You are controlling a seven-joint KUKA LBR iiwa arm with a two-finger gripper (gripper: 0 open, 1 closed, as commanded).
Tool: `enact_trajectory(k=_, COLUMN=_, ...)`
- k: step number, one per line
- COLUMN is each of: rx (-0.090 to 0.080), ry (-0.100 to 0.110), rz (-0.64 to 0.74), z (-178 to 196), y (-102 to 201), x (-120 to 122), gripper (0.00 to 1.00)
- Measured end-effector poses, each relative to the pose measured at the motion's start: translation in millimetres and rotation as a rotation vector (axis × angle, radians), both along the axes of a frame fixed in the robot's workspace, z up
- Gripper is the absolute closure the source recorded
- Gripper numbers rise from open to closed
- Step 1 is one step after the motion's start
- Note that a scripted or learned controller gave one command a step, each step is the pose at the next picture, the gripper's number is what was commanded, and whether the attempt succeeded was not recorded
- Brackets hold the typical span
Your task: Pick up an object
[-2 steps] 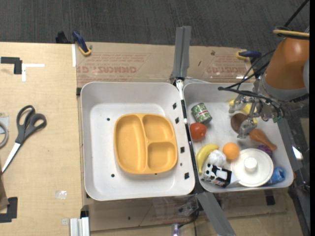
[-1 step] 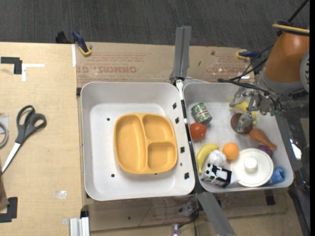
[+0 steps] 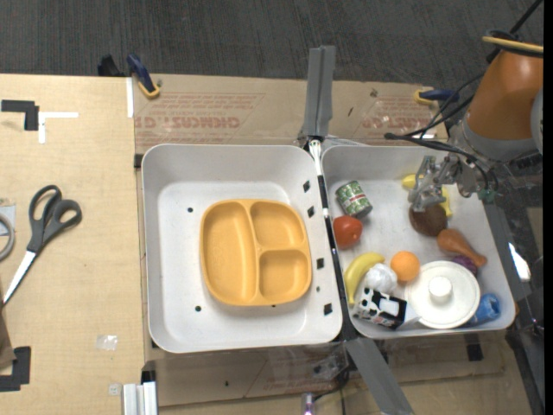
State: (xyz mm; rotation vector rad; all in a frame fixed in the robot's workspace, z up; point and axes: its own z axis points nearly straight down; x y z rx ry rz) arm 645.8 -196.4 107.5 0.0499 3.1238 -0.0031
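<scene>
A pair of black-handled scissors (image 3: 41,223) lies on the wooden bench at far left. In the left white bin (image 3: 164,318), an orange three-compartment plastic plate (image 3: 256,252) sits alone. The right white bin (image 3: 380,158) holds a green tin can (image 3: 352,199), a red tomato (image 3: 347,230), a yellow banana (image 3: 361,271) and a small orange (image 3: 404,266). The metal two-finger gripper (image 3: 424,195) hangs directly above a brown rounded toy (image 3: 429,220), likely light, hard and smooth; it would best be gripped across its widest middle. How the gripper is set cannot be told.
</scene>
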Motion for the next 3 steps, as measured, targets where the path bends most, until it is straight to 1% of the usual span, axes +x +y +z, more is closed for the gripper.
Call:
enact_trajectory(k=1, rx=0.000, ry=0.000, rz=0.000, z=0, y=0, x=0, gripper=0.00)
enact_trajectory(k=2, rx=0.003, ry=0.013, rz=-0.073, z=-14, y=5, x=-18, gripper=0.00)
enact_trajectory(k=3, rx=0.002, ry=0.006, rz=-0.072, z=-3, y=5, x=-16, gripper=1.00)
